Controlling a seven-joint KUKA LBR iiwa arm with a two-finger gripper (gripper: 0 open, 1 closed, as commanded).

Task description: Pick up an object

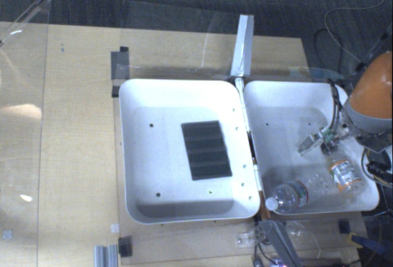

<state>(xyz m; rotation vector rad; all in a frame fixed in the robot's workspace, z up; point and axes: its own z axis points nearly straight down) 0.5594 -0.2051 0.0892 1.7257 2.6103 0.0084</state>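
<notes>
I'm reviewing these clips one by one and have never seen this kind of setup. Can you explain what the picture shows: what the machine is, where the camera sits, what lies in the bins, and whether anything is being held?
The single camera is fixed above a wooden bench and looks down at a slant. On the bench sit two shallow white bins side by side. The left bin holds a dark ribbed rectangular pad lying flat near its middle. The right bin holds a clear plastic bottle lying on its side at the front edge, and a small container with an orange label near the right wall. The machine is a robot arm, grey with an orange band, reaching in from the right. Its gripper is low inside the right bin, apart from both objects there. I see nothing between its fingers, and the picture is too small to tell their state.
</notes>
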